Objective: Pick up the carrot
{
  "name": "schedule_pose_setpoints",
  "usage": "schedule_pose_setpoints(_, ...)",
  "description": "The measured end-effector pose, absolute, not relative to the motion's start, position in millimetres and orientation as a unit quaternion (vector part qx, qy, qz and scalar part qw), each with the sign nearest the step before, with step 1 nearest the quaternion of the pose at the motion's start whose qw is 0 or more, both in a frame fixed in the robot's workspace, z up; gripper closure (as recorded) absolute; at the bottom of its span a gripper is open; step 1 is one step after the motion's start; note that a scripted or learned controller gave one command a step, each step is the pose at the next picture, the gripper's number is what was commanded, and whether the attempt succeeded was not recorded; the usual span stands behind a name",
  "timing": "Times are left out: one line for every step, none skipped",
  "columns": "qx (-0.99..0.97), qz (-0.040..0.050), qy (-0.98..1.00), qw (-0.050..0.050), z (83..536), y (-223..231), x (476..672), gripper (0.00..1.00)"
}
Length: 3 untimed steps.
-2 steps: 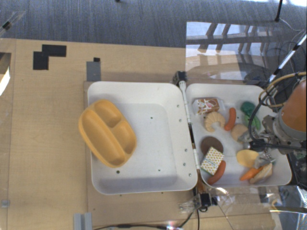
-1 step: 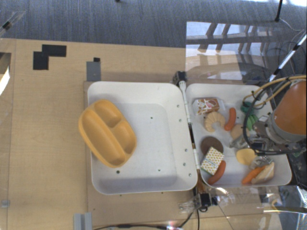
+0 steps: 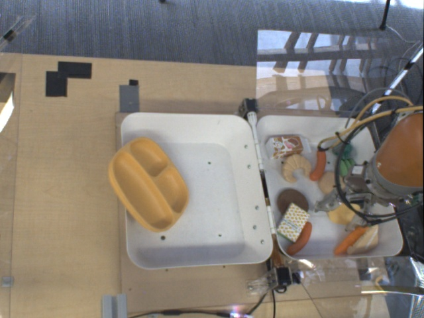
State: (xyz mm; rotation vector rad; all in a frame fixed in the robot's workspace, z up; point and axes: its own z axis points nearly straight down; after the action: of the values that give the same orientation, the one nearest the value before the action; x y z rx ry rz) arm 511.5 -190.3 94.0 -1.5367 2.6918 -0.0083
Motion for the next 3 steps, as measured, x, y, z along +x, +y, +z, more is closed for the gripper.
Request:
schedule_pose_setpoints(-0.594, -0.0064, 0.804, 0.008, 90, -204, 494.1, 0.0)
schedule_pose_setpoints(-0.593, -0.0108, 0.805, 0.012, 104, -204, 498.9, 1.0)
schedule_pose_setpoints(-0.593, -0.0137, 0.805, 0.017, 116, -202, 503.2, 1.0)
